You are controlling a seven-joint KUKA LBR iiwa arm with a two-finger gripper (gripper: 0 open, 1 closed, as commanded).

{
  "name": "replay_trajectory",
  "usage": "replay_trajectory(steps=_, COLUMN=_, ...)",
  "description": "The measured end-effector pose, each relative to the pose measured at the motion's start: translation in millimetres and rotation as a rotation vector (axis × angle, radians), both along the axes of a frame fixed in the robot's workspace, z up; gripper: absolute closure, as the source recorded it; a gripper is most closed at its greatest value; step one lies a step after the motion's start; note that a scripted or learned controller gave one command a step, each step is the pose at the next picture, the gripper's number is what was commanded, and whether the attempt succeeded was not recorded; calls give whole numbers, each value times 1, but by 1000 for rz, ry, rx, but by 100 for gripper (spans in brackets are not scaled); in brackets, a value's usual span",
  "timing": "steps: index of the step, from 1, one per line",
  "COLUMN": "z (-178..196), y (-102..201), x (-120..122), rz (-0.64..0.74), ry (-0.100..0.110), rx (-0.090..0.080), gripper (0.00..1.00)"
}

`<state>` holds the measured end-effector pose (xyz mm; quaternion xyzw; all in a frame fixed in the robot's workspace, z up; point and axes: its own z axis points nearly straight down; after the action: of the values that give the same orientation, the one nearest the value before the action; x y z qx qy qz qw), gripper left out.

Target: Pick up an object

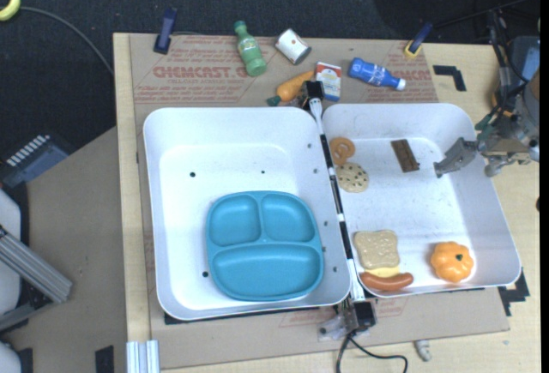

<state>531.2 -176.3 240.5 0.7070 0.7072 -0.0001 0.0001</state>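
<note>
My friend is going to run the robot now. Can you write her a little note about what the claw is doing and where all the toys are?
Gripper: at the right bin's right edge, over the rim, holding nothing. Whether it is open or shut is unclear.
Right bin holds: brown bar, donut, cookie, toast, hot dog, pumpkin.
Left bin holds a blue tray.
On the board behind the bins: green bottle, can, carton, blue bottle.
Done: nothing picked up yet.
Left: grab one thing; the brown bar is nearest the gripper.
</note>
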Motion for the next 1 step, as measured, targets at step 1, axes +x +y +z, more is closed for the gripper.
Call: replay_trajectory(steps=1, z=-156, y=54, x=-27, rz=0, ry=0, rx=1, gripper=0)
